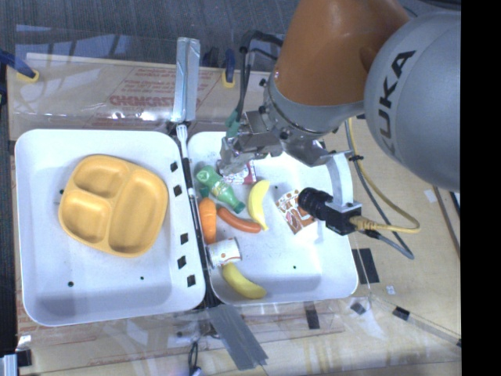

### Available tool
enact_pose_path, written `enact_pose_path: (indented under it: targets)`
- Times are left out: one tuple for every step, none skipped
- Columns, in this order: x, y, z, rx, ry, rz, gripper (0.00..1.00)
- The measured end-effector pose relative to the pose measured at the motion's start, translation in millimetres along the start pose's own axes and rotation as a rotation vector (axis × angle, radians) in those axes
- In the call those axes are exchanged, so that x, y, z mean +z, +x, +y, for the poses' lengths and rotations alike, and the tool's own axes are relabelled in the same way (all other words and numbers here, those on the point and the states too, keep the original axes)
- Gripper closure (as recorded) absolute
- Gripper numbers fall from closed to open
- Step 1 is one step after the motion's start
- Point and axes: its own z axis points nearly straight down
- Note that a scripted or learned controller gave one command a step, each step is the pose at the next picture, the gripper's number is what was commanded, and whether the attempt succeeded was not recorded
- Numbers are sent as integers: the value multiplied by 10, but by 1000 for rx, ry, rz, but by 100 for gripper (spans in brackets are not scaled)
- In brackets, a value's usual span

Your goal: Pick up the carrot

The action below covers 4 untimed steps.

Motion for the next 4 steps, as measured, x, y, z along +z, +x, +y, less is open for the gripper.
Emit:
enact_pose_path:
  targets:
    - [1,1,0,0,0,0,0]
    - [530,-152,466,624,4,-1,0]
    - [435,-127,468,613,9,-2,100]
    - [1091,517,395,438,6,-2,100]
